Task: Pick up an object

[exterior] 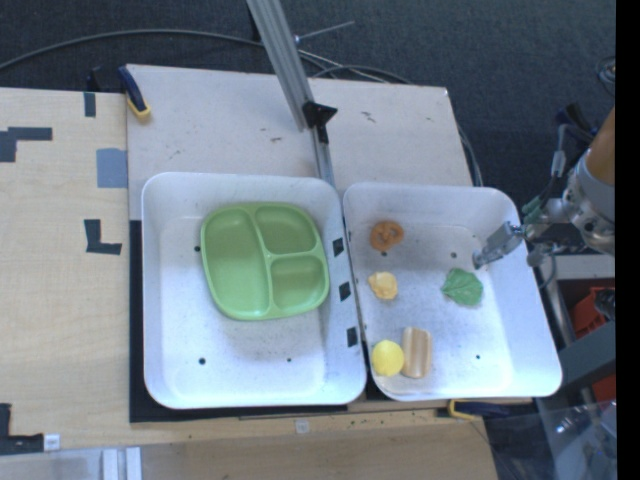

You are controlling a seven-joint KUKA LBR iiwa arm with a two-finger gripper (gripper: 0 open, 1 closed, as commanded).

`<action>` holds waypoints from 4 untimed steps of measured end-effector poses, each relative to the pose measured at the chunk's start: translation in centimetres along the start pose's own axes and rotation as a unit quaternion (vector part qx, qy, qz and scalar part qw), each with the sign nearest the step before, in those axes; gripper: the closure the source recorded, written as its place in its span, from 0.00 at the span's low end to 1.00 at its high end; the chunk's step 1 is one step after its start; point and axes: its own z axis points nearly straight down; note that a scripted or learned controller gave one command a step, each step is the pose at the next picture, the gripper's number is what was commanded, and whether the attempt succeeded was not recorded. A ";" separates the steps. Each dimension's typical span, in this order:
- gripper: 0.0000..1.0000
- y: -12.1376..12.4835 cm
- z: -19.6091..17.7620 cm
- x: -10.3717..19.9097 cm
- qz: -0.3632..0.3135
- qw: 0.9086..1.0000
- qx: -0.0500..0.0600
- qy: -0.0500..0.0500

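Crumpled green leaf-shaped toy (462, 287) is lying in the right shallow white bin (520, 353), just below and left of the grey two-finger gripper (494, 245), apart from it. Reaching in over the bin's right rim, the arm is angling its gripper down and leftward; how the jaws are standing cannot be told. Farther left are sitting a brown round piece (387, 234) and a small yellow-orange lump (383, 286).

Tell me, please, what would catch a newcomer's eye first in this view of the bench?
Most striking is the green divided plate lying in the left bin. Next come the small items scattered in the right bin: a brown piece, a green leafy piece and a yellow ball beside a tan block. The end effector sits near that bin's right rim.
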 end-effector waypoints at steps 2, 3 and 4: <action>0.00 -0.3 4.6 0.8 0.000 1.000 0.002 0.000; 0.00 -0.8 10.6 1.7 0.000 1.000 0.004 0.001; 0.00 -0.2 15.4 2.2 0.000 1.000 0.003 0.001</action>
